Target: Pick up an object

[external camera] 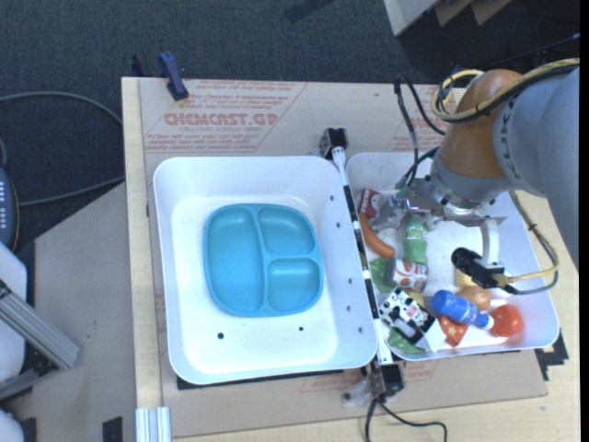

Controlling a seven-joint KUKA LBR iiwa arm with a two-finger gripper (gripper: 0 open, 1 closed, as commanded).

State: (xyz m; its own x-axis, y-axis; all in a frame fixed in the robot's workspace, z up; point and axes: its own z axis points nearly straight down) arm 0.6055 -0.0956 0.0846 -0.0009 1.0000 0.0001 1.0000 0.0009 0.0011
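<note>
gripper (425, 212) low over green bottle (415, 245) in right bin (543, 325); finger state unclear. nothing lifted; pick still to do.

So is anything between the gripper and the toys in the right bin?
Nothing visible. The gripper hangs low over the right bin, directly above a green packet and beside an orange carrot. Toys lie packed together, so neighbours crowd any pick.
</note>
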